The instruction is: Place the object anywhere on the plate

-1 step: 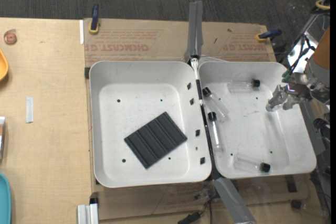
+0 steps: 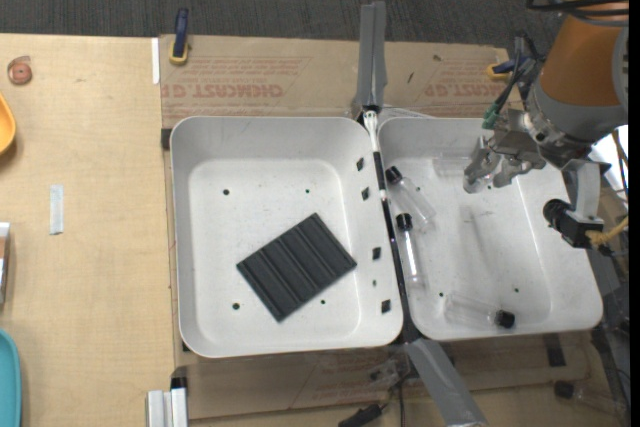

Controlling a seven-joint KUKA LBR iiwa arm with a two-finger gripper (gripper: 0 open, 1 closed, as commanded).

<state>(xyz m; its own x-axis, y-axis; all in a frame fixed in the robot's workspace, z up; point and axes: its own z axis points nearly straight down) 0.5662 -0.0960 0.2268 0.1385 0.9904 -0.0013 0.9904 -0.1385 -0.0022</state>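
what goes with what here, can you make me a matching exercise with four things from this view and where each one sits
Things:
1. dark ribbed plate
2. gripper
3. clear tube with a black cap
4. blue clamp

Places:
A. near the front edge of the right bin
B. on the cardboard's back edge, above the left bin's far left corner
C. lying on the floor of the left bin
D. over the far part of the right bin

Pairs: 1-C, 2-D, 3-A, 4-B
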